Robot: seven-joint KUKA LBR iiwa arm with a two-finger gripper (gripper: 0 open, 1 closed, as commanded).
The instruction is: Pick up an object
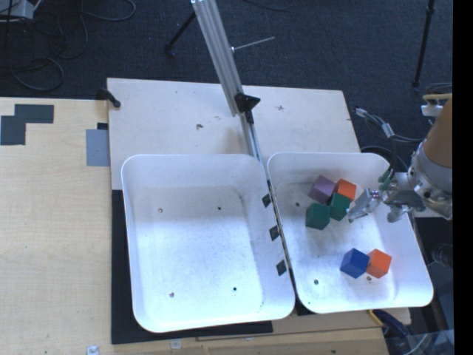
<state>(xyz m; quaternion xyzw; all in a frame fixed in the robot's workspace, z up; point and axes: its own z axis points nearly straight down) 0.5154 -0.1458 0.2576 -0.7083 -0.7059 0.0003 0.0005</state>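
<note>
Room: dark carpet with loose cables all round, and a pale wooden bench (52, 220) carrying two shallow white bins side by side.
Jaws: spread, I'd say, with one metal finger (360, 207) angled down-left toward the blocks and nothing between them.
Gripper: the two-finger gripper (378, 204) hangs low over the right bin's far-right side, just beside the upper cluster, likely lining up on it.
Arm: grey, reaching in from the right over the bin's rim.
Nearest blocks: a bright green cube (339, 206) sits just beside the fingertip, touching a small orange cube (345, 190) behind it.
Cluster: a purple cube (322, 188) and a dark green cube (318, 216) are packed against those two, so a clean pinch on any one looks awkward.
Loose pair: a blue cube (355, 262) and an orange-red cube (378, 262) touch each other nearer the front, well apart from the cluster.
Right bin (414, 291): holds all six blocks, so every candidate is here.
Left bin (148, 302): bare white floor with a few dark specks.
Progress: nothing lifted yet, by my reading.
</note>
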